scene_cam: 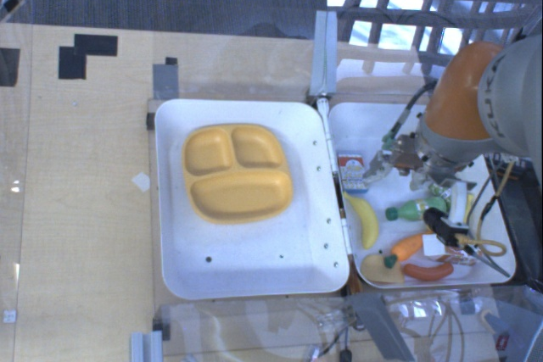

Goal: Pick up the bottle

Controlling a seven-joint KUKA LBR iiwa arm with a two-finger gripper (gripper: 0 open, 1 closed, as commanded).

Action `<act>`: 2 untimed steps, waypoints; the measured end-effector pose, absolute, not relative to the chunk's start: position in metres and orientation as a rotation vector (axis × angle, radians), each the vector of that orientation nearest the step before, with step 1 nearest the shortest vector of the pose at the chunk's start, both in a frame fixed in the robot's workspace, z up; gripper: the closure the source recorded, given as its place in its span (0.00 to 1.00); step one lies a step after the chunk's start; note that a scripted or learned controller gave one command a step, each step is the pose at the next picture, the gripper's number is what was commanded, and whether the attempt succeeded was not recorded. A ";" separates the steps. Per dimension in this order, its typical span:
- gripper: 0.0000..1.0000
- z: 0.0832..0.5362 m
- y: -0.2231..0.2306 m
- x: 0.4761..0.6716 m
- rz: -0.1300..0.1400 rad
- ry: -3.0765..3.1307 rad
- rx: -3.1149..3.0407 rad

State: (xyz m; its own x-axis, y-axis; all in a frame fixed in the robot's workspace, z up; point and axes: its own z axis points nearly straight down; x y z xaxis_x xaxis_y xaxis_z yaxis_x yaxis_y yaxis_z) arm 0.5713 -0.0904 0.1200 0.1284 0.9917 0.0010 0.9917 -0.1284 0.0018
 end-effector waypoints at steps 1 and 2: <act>0.00 0.089 -0.131 0.547 0.013 2.104 2.320; 0.00 0.090 -0.113 0.527 0.018 2.171 2.250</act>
